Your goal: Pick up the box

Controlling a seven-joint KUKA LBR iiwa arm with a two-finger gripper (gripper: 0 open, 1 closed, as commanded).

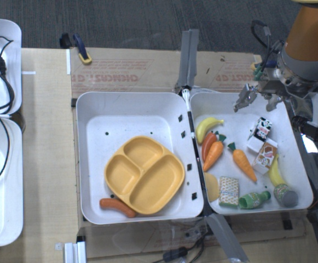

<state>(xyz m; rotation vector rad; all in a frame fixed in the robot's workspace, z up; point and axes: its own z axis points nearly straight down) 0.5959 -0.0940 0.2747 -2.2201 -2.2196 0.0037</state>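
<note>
The gripper (pixel 253 96) hangs over the upper edge of the right bin (pixel 304 163), its two fingers spread and nothing between them, so the jaws are released. The grey arm with its orange band (pixel 307 34) rises from it toward one o'clock. The likeliest target, a small white box with black cow patches (pixel 260 134), lies in the right bin toward five o'clock of the gripper, near but clearly apart from it. A second carton, white with red print (pixel 265 156), lies touching or just beside it at its six o'clock, so which one counts as the box is a judgement. Outward from there, a carrot (pixel 243 164) lies at eight o'clock of the cartons, two more carrots (pixel 211 149) and a banana (pixel 207 127) sit near the bin's left wall, and a green bottle (pixel 254 199) and cracker packet (pixel 228 191) rest along the bottom. The left bin (pixel 87 147) carries a yellow divided plate (pixel 144 174) and a sausage (pixel 116 205). The task appears to be at the approach step; next the gripper would need to shift toward five o'clock, descend astride the cow-patched box, and avoid nudging the neighbouring carton.
</note>
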